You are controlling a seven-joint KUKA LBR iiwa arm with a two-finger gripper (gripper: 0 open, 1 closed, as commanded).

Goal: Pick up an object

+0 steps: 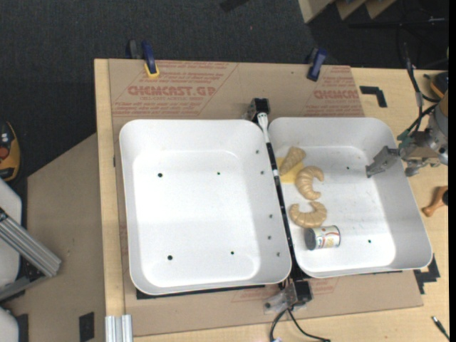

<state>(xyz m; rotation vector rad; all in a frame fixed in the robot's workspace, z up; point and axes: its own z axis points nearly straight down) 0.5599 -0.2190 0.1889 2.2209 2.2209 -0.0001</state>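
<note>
camera view | gripper (383, 161) at right bin (399, 258) edge, finger state unclear | step: approach | next: descend onto can (324, 237)

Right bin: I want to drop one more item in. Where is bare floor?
Free: the right bin's right half, between the gripper and the can. Crowded: its left side, where two croissants, a yellow piece and the can sit.

two white bins (192, 137) (399, 212), three croissants (290, 161) (309, 182) (308, 214), one small can (323, 238)
</note>
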